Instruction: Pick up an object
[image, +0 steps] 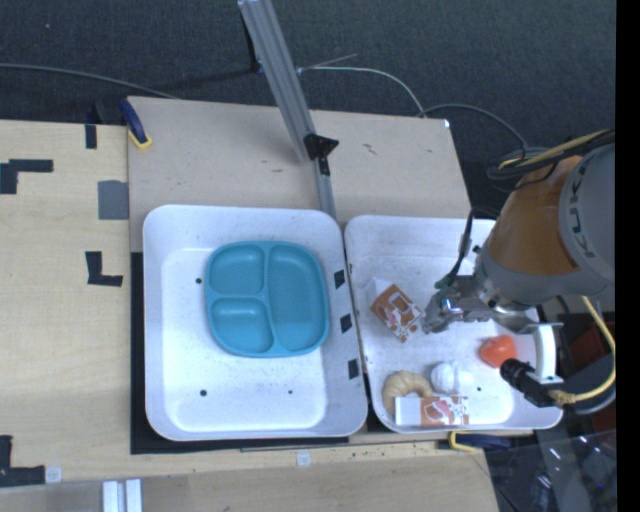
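Note:
My gripper (437, 317) hangs low over the middle of the right bin (400, 240), just right of a small brown-and-white patterned box (396, 310). Whether anything sits between its tips is hidden from this angle. Along the bin's near edge lie a tan croissant-shaped piece (404, 383), a white rounded object (447, 377) and a flat white-and-orange packet (433, 409). An orange-red rounded object (496, 350) rests to the right, beside the arm.
The left bin (170, 300) holds a teal divided plate (267, 297). A grey metal pole (285, 80) slants down from the top to the bins' far edge. Cables trail off to the right behind the arm.

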